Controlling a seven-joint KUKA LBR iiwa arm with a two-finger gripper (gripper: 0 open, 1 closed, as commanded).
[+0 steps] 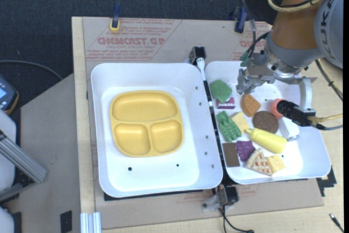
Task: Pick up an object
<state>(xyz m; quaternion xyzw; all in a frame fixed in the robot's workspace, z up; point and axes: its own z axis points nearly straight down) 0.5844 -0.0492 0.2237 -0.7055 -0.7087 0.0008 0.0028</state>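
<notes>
At the far edge of the right bin point(315, 169), the gripper point(246, 82) hangs low over the white floor, just beside a green leaf-shaped toy point(221, 89). Its fingers are small and dark against the wrist, so I cannot tell how far open they are, and nothing is visible between them. Part of this bin's far right corner is covered by the arm point(297, 19). Toy foods fill the near half: an orange cookie point(251, 105), a brown patty point(265, 121), a yellow squash point(267, 139), a purple piece point(245, 148) and a waffle point(259, 162). The left bin point(103, 117) carries a yellow divided tray point(145, 121) at its centre.
</notes>
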